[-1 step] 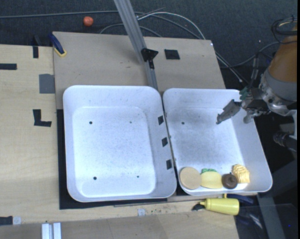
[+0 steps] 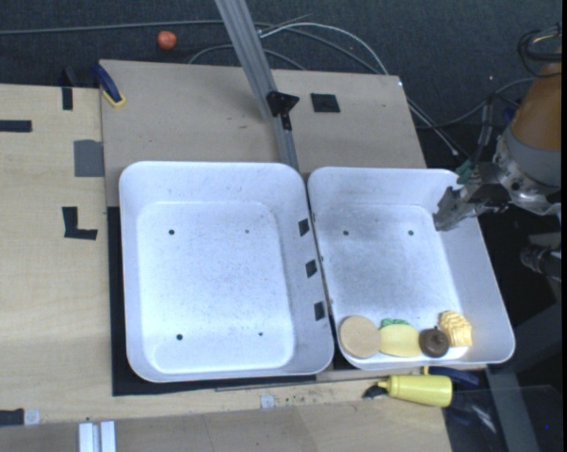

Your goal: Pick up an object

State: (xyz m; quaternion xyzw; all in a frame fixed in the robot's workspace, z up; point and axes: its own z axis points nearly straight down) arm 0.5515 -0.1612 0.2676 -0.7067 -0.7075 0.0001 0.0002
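Several small objects lie along the near edge of the right bin (image 2: 472,252): a tan round disc (image 2: 359,336), a yellow lump (image 2: 397,340) with a green piece (image 2: 393,324) behind it, a dark brown round piece (image 2: 434,344) and a yellow ridged piece (image 2: 455,328). My gripper (image 2: 450,211) hangs over the right bin's far right rim, well away from those objects. Nothing shows between its dark fingers.
The left bin (image 2: 133,252) stands beside the right one. A yellow tool with a black tip (image 2: 415,389) lies on the bench just in front of the right bin. A grey metal pole (image 2: 251,50) slants in from the top. A small red ball (image 2: 167,39) rests far back.
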